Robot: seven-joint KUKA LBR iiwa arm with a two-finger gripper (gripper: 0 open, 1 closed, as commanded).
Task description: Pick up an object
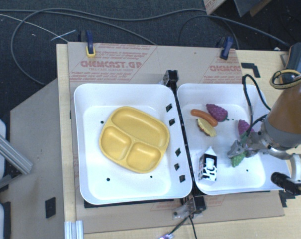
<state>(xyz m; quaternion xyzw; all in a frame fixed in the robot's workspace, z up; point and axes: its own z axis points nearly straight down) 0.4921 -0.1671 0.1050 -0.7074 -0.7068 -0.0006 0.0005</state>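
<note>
The right bin (255,180) holds several small objects. A purple grape bunch (217,112) lies at the back beside an orange-red sausage (204,116), with a yellow-brown piece (207,128) just in front of them. A black-and-white carton (208,167) stands near the bin's front left corner. A second purple piece (243,127) lies mid-bin, and a green piece (236,160) lies in front of it. My gripper (241,151) is low inside the right bin, directly over the green piece and touching or nearly touching it. The wrist hides part of that piece.
The left bin (85,133) holds a yellow three-compartment tray (134,139). A black divider with clips (176,128) separates the bins. The arm's grey and orange body (287,116) covers the right bin's right side. Cables run along the bench's back.
</note>
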